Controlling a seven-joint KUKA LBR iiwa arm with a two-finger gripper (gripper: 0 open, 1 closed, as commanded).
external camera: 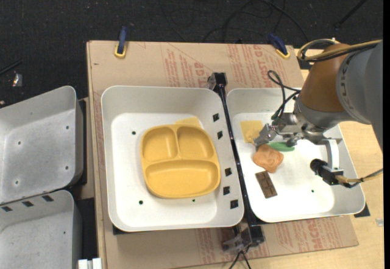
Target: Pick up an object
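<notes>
The surface (158, 55) carries two white bins side by side. The left bin (116, 140) holds a yellow divided tray (180, 160) taking up most of its floor. The right bin (347, 201) has far more bare floor toward its near right corner. Here the arm (341, 88) hangs over the bin's middle, its pincer (275, 138) just above an orange lump (269, 157); whether it is released or clenched I cannot tell. A pale yellow piece (250, 130) lies by the dividing wall, a dark brown bar (266, 184) nearer the front. A clean pick probably means dropping straight onto the lump, clear of the divider.
</notes>
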